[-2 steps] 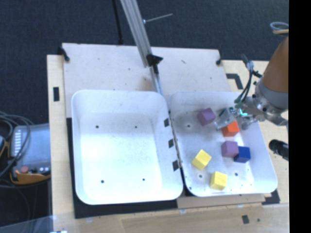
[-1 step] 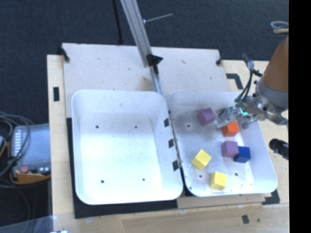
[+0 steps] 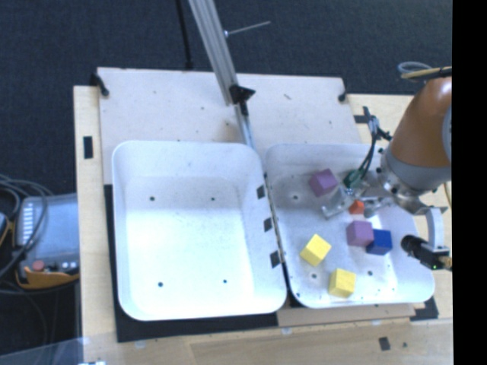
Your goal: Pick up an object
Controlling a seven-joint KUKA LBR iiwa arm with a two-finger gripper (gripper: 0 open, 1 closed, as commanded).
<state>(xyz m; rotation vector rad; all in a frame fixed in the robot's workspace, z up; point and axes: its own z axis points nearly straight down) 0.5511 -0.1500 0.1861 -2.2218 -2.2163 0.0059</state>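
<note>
The grey arm with its orange band [image 3: 430, 124] reaches in from the right over the right-hand shallow white bin [image 3: 293, 166]. Its end effector [image 3: 340, 204] hangs low in the upper middle of that bin; whether it is spread or pressed together cannot be told, since the metal parts blur together there.

The things to pick all lie in the right bin. A small purple cube [image 3: 323, 181] sits just up and left of the end effector, very near it. A small orange-red piece [image 3: 356, 207] shows just right of the end effector, partly hidden by the wrist hardware. Below that lies a second purple block [image 3: 360, 233], touching or nearly touching a blue cube [image 3: 380, 241] on its right. A yellow cube [image 3: 315, 249] lies further left toward the bin's inner wall, and another yellow cube [image 3: 342, 282] rests near the front edge.

The left-hand white bin [image 3: 129, 166] stands side by side with the right one on the pale wooden counter [image 3: 175, 97]. A slanted aluminium rail [image 3: 213, 40] crosses the counter's back toward the gap between the bins. A grey device with cables [image 3: 46, 234] sits at far left, off the counter. No writing can be read.
</note>
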